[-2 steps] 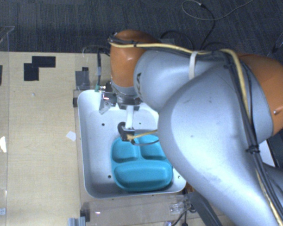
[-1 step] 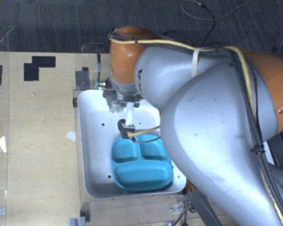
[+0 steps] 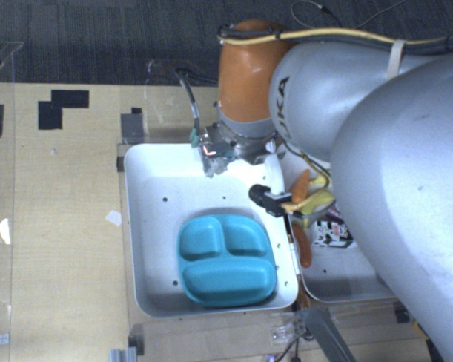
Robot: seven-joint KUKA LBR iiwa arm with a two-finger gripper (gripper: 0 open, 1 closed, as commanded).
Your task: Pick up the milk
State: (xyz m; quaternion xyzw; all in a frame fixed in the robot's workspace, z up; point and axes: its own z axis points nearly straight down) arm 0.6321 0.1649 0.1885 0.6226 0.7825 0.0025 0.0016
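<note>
The blue divided tray [image 3: 228, 259] lies in the left bin [image 3: 150, 238]. Up-right of the tray, the gripper [image 3: 215, 160] hangs over that bin's far edge; its state cannot be determined. Right of the tray, the milk carton [image 3: 332, 232] lies in the right bin [image 3: 341, 287], beside a banana [image 3: 316, 203].

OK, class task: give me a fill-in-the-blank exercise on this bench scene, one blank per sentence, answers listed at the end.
1. The divided tray in the left bin is coloured ____.
2. The tray has ____ compartments.
3. The band above the arm's wrist is coloured ____.
4. The black-and-white milk carton lies in the ____ bin.

Answers: blue; three; orange; right
</note>
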